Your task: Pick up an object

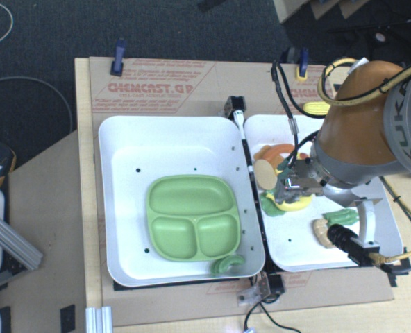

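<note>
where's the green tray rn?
The green tray lies flat in the left bin, toward its front-right part, with a small green ring just off its near right corner.

We identify a robotics lab. The evidence: a board bench (157,82) stencilled CHEMCAST and held by blue clamps (118,57) at upper centre, two white bins (119,186) mounted side by side, loose cables (4,89) on dark carpet at upper left.
</note>
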Robot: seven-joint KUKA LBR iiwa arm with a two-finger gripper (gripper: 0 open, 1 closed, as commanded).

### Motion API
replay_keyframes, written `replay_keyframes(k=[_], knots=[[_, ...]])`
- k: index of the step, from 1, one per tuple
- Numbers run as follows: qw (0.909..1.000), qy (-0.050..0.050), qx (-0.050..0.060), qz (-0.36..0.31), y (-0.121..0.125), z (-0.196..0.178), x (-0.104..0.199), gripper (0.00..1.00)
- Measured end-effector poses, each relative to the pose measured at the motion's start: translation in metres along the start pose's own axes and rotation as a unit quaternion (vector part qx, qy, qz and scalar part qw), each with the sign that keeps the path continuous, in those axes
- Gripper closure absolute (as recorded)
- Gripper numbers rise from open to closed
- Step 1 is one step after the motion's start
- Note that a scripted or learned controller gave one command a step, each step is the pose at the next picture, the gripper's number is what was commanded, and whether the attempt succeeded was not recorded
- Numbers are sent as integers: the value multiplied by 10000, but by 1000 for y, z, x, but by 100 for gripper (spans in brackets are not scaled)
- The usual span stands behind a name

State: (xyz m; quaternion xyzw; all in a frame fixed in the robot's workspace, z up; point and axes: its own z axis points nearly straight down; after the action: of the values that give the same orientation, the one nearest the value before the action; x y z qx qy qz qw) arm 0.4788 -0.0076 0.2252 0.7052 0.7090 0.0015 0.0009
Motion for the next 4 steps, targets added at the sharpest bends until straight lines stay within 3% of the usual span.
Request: replay_keyframes(k=[1,2,3,4], knots=[[10000,10,-10,-27,1,-43,94,100],[10000,-2,63,9,1,28,129,100],[10000,30,-33,-37,2,-64,231,100],[10000,39,-82,11,26,-261,232,100]])
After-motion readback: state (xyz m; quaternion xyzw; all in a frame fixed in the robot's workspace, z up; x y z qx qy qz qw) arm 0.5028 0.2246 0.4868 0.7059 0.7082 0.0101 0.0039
